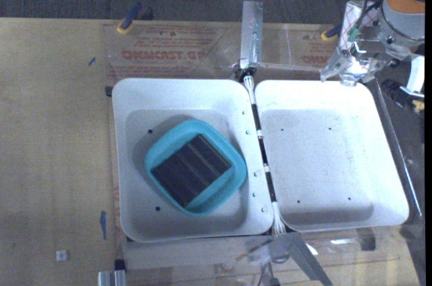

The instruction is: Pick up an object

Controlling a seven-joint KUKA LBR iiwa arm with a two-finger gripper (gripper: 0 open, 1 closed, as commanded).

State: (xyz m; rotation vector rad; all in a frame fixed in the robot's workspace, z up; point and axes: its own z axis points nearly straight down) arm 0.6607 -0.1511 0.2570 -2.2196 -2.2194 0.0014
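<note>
While the arm hangs at the far right, we see its gripper (349, 73) over the far rim of the right bin (324, 163); whether the claw is spread or pressed together, we cannot tell. We see nothing between its tips. Well apart, a blue dish (195, 166) with a dark ribbed block (190, 168) sits in the left bin (135, 109).

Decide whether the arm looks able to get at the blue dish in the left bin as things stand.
Probably yes. The blue dish lies alone and uncovered in the left bin, open from above. The end effector hangs over the right bin's far corner, with just the low divider between.
</note>
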